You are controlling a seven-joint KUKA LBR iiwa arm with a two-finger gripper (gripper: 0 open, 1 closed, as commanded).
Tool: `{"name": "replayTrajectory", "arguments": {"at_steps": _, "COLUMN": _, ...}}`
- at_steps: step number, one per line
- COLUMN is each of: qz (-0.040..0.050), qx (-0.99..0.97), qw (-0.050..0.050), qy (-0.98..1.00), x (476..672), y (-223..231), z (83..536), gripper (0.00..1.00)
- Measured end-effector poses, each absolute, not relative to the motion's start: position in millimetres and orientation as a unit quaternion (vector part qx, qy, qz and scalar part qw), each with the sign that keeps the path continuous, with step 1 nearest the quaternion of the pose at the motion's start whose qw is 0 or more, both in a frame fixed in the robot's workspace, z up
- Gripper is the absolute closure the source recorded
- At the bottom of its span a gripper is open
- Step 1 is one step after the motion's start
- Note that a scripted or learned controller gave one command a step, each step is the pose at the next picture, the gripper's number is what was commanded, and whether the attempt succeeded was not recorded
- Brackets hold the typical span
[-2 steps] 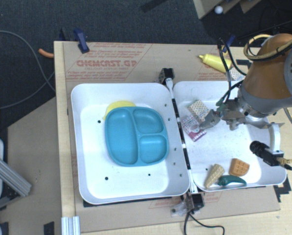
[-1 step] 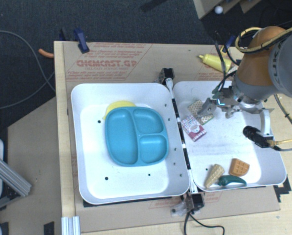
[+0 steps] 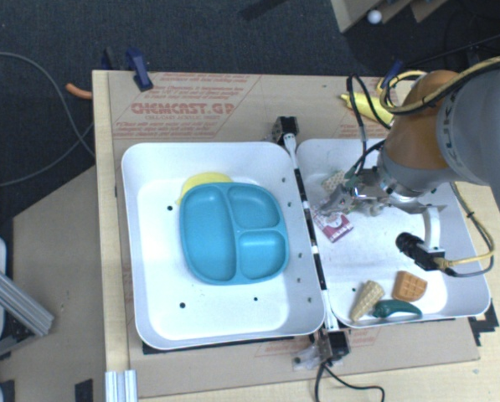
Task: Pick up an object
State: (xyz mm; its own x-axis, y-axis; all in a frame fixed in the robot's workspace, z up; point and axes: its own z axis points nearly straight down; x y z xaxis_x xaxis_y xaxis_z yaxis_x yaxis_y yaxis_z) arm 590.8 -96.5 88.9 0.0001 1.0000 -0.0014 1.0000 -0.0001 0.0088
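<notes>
We find our gripper (image 3: 343, 193) low in the far left part of the right bin (image 3: 459, 296), close to the divider between the two bins, with the grey arm (image 3: 476, 124) and its orange band (image 3: 417, 132) reaching in from the right. Whether the gripper is apart or together we cannot tell: its metal parts blur into a small pale object (image 3: 333, 179) just at its far side, and nothing we see sits clearly between them. Just near of the gripper lies a small pink and white packet (image 3: 335, 227), flat on the bin floor; it looks touched or nearly touched, but we cannot say which. We judge the pick as not yet done, since no object is lifted clear of the bin; the approach seems made, and the closing and lifting are left. Further out, along the near edge of the right bin, rest a cone-shaped piece (image 3: 366, 298), a waffle-like square (image 3: 409, 287) and a teal object (image 3: 397, 310), all well apart from the gripper. In the left bin (image 3: 149, 308) a blue divided plate (image 3: 233, 231) lies over a yellow object (image 3: 204, 179), across the divider from our gripper.
</notes>
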Motion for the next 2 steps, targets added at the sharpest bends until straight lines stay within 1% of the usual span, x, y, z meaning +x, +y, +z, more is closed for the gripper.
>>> {"name": "replayTrajectory", "arguments": {"at_steps": 1, "qz": 0.0025, "qx": 0.707, "qw": 0.003, "qy": 0.708, "x": 635.9, "y": -104, "z": 89, "gripper": 0.0}}
{"name": "replayTrajectory", "arguments": {"at_steps": 2, "qz": 0.0022, "qx": 0.707, "qw": 0.004, "qy": 0.707, "x": 668.7, "y": -95, "z": 89, "gripper": 0.0}}
